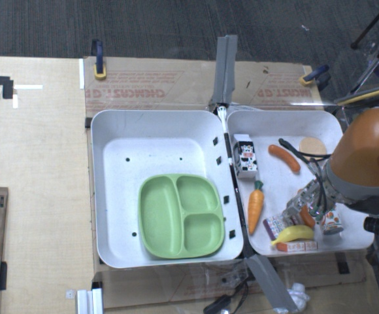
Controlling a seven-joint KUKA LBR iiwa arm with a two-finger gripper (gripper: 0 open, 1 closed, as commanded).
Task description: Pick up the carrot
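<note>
In the right-hand shallow white bin (333,120), against its left wall, lies the small orange toy carrot with a green leafy top (255,204). It points its narrow tip toward the near rim and its green top toward the far end, lying roughly along the divider between the two bins. Just beyond its green top sits a small white carton with dark printing (245,156), close to touching it.

The grey arm with its orange band (370,150) comes in from the right and its jaws (312,203) hang low over the right part of the same bin, well to the right of the carrot, with bare bin floor between them. The carrot is not between the jaws. The metal parts at the wrist blur into the clutter beneath, so I cannot tell whether the jaws are spread or pressed together, nor whether they touch anything.

Under and around the jaws lies a cluster of small things: a yellow toy banana (293,234) near the front rim, a flat orange-red packet (296,246) just in front of it, a pink-and-white wrapper (276,225) to its left, and a small white round tub with coloured printing (332,222) to the right. Farther back are a reddish-orange toy sausage (285,157) and a pale tan round disc (313,145).

The left white bin (111,188) holds a light green plastic plate with three compartments (181,215). Both bins rest on the pale wooden tabletop (32,149).
</note>
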